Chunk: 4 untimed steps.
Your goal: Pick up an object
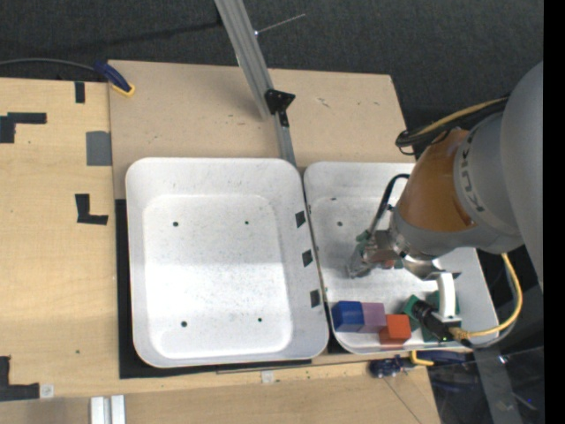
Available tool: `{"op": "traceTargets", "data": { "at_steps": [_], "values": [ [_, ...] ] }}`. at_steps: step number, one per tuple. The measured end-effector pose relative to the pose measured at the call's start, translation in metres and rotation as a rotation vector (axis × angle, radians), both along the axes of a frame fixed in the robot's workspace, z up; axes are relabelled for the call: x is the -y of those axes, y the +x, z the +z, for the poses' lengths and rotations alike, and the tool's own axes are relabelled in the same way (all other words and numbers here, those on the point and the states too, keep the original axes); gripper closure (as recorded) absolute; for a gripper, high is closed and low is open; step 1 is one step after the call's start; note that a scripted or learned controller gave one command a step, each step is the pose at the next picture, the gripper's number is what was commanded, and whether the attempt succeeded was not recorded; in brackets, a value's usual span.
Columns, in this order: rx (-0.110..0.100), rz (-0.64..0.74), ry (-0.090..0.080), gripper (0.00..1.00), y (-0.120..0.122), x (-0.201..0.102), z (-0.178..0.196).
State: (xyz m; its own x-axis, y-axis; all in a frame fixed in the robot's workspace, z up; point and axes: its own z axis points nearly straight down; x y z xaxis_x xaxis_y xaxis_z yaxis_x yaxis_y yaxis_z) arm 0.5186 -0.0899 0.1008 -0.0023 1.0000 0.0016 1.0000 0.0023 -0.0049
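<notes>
Blue block, purple block, orange block, green piece crowd right bin front edge; gripper hangs behind w/ nothing visibly gripped, finger state unclear; risk: tight cluster, fingers may jam.

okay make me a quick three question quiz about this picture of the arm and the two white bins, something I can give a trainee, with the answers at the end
1. True or false: the blue block lies in the left bin.
2. Which block sits between the blue block and the orange block?
A. a yellow one
B. a purple one
C. a black one
3. Fill in: the gripper hangs over the ____ bin.

Key
1. False. It lies in the right bin, near the front edge.
2. B, the purple block.
3. Right. The arm comes in from the right of the view, and the gripper sits over bare floor behind the row of blocks.
</notes>
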Motion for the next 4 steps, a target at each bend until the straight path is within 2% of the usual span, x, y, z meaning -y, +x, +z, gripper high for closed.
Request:
{"op": "traceTargets", "data": {
  "at_steps": [2,3,4],
  "values": [
    [0.011,-0.001,-0.003,1.0,0.008,0.004,0.124],
    [0.008,-0.001,-0.002,1.0,0.009,0.004,0.161],
    [0.004,0.002,-0.002,1.0,0.029,-0.038,0.153]
  ]
}}
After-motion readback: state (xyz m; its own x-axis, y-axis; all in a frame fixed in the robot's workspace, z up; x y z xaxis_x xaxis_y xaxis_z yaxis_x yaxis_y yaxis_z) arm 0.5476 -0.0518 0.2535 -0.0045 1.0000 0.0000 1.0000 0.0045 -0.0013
